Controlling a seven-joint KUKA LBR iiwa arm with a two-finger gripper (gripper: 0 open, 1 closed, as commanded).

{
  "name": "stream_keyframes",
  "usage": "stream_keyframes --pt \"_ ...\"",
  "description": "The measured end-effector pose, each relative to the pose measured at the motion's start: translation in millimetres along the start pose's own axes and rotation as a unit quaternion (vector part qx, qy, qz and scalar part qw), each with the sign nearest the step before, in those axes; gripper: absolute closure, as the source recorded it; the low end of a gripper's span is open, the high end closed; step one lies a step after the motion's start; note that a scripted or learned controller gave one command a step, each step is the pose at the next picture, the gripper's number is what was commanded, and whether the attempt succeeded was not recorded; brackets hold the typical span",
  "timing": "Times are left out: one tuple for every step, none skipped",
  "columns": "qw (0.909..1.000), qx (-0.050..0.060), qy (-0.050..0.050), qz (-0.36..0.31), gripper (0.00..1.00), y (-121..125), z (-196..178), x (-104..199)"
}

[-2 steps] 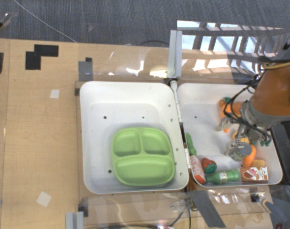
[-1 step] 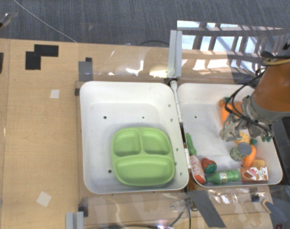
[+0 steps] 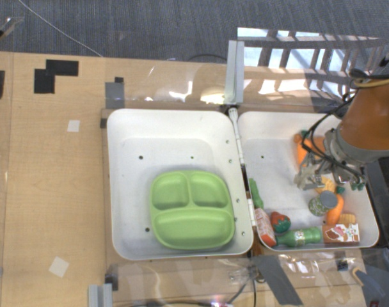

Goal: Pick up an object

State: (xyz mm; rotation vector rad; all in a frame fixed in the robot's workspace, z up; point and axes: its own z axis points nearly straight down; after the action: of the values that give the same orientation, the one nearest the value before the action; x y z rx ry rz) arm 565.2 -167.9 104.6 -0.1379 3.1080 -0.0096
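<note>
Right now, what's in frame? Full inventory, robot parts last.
bins: 2, white, side by side on the bench
divided plate: 1, green, left bin, front half
bottle: 1, green, right bin, front edge
carton: 1, red and white, right bin, front right corner
strawberry-like toy: 1, red, right bin, left of the bottle
carrot-like toy: 1, orange, right bin, beside the carton
round lid-like item: 1, grey-green, under the hand
arm: 1, grey with orange band, over right bin
hand: 1, dark, low over the right bin's clutter

arm: broad orange band (image 3: 372,117) over grey wrist | cables: black loops (image 3: 315,138) | gripper: grey metal two-finger gripper (image 3: 317,179) looked dull
</note>
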Motion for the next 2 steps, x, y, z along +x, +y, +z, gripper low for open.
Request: stream_keyframes --pt "0.9968 -0.002 0.008 0.08 0.0 6.9 18.4 -92.1" --pt "0.9949 -0.002 0.009 0.101 0.0 42.1 14.7 -41.8"
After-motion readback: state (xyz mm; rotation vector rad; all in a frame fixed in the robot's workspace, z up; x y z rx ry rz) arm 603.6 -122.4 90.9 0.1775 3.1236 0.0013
